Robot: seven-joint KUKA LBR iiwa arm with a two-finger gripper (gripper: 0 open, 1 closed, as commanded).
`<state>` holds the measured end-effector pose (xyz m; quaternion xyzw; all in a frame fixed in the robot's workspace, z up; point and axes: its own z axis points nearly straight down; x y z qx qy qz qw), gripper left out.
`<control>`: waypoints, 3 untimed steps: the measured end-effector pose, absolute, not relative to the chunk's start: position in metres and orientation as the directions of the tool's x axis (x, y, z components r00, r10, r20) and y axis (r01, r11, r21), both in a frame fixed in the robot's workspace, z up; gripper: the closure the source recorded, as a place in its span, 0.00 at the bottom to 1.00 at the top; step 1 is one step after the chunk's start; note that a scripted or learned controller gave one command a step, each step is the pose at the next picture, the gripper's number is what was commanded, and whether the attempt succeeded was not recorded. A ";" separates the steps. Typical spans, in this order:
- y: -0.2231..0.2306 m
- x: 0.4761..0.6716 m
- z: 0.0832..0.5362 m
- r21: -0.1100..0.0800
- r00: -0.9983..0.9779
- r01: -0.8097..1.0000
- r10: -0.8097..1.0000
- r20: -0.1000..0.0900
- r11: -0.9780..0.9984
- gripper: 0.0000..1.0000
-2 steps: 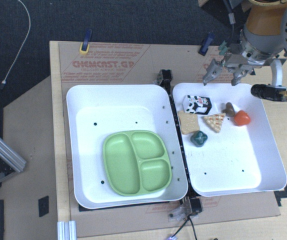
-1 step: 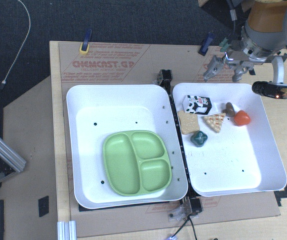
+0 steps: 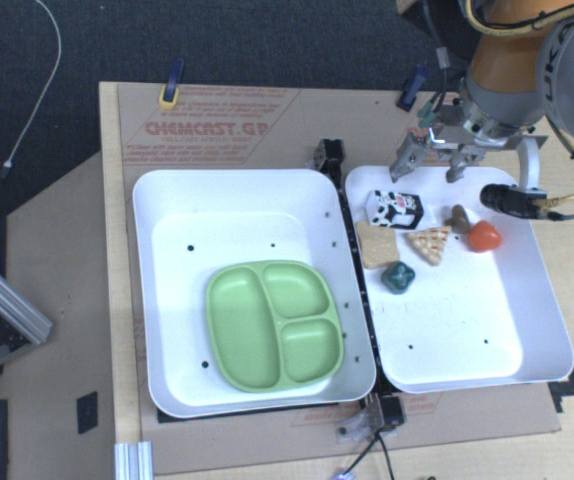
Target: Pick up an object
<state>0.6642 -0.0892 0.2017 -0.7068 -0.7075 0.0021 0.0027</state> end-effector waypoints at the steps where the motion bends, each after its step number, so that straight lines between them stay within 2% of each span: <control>1: -0.095 0.656 0.153 -0.005 0.001 1.000 1.000 0.000 -0.001 0.00; 2: -0.102 0.657 0.123 0.018 -0.002 1.000 1.000 -0.004 0.002 0.00; 3: -0.103 0.659 0.134 0.029 -0.001 1.000 1.000 -0.007 0.001 1.00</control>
